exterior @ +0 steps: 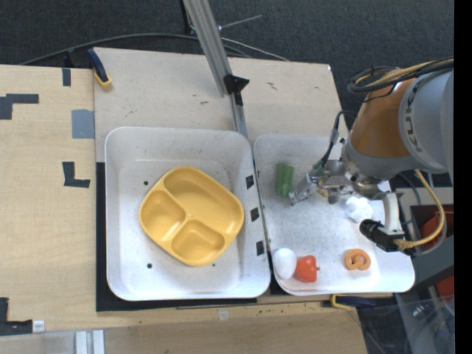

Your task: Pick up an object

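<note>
The right bin (324, 142) holds a green block (285, 179) near its left wall. A white egg-shaped piece (283, 259) and a red pepper-like toy (306, 268) lie at its front edge, with an orange ring (357, 259) further right. My gripper (306, 185) hangs just right of the green block, its metal fingers open and pointing left, with nothing between them. A small white object (359, 208) lies partly under the wrist.
A yellow divided plate (192, 214) lies in the left bin (122, 198). A slanted metal pole (214, 46) comes down to the seam between the bins. Black cable and a connector (376, 233) trail from the wrist over the right bin.
</note>
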`<state>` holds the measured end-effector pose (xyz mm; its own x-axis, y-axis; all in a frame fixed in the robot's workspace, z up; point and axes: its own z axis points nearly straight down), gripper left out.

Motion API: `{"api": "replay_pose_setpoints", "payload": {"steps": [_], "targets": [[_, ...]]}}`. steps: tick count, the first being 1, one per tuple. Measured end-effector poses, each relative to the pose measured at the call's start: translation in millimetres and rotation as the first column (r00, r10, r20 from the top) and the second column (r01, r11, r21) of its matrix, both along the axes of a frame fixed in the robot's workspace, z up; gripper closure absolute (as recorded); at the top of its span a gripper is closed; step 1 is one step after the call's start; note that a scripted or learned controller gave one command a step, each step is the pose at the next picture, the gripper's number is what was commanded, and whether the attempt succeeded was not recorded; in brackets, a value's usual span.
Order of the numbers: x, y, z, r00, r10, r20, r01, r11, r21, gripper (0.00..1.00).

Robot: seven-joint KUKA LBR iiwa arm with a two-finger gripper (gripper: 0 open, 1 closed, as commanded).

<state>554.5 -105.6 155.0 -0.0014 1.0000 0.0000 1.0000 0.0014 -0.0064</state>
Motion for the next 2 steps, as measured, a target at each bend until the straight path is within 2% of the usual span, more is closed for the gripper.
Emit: {"api": "replay_pose_setpoints", "payload": {"steps": [1, 2], "targets": [[1, 0, -44, 1.0, 0.0, -0.001, 0.0, 1.0, 0.0, 0.0], [1, 0, -66, 1.0, 0.0, 0.006, 0.0, 1.0, -0.002, 0.0]]}}
